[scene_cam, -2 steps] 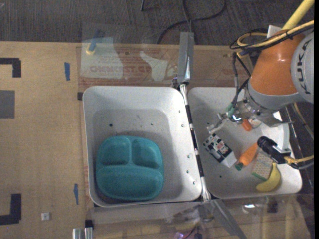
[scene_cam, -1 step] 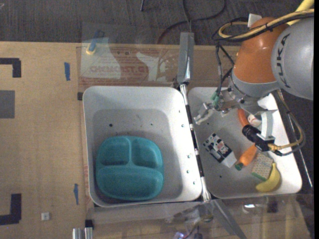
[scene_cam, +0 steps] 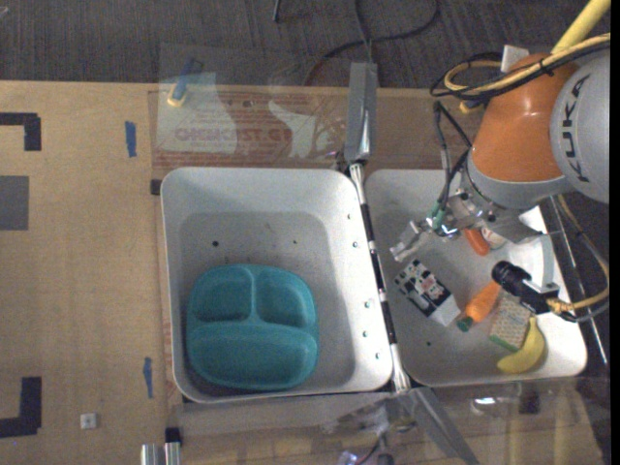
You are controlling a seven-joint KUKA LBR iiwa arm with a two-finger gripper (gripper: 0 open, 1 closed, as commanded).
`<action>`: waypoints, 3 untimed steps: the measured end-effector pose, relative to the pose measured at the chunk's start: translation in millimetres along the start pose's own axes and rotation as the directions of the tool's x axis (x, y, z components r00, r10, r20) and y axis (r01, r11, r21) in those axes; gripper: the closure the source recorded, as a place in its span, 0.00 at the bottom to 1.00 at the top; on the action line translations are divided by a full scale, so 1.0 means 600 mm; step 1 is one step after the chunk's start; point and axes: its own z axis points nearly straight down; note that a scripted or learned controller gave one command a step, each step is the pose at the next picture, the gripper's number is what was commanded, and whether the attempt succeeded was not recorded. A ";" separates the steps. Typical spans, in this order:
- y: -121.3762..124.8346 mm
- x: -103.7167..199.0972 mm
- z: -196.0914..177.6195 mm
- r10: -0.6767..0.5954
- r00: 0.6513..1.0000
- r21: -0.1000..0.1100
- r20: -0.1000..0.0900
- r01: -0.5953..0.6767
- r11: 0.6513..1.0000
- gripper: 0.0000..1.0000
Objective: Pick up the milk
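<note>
The milk (scene_cam: 424, 289) is a small white carton with a black pattern. It lies on its side in the right bin (scene_cam: 407, 197), near that bin's left wall. My gripper (scene_cam: 413, 242) hangs just above and behind the carton, tilted toward the lower left, and nothing shows in its grasp. The arm's orange band and grey wrist cover the back right part of this bin.
An orange bottle with a green cap (scene_cam: 480, 306) lies right of the milk, with a beige packet (scene_cam: 510, 323) and a banana (scene_cam: 523, 352) beyond it. A small orange item (scene_cam: 477, 240) sits under the wrist. A teal divided plate (scene_cam: 252, 325) lies in the left bin (scene_cam: 194, 201).
</note>
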 end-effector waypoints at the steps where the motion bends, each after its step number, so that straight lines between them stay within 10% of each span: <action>1: 0.000 0.000 0.000 0.000 1.000 0.000 0.000 0.000 1.000 0.00; 2: 0.019 -0.022 -0.121 0.150 0.989 -0.002 0.002 -0.150 0.989 0.00; 3: -0.026 0.003 0.001 0.174 0.985 0.000 0.000 -0.174 0.985 0.00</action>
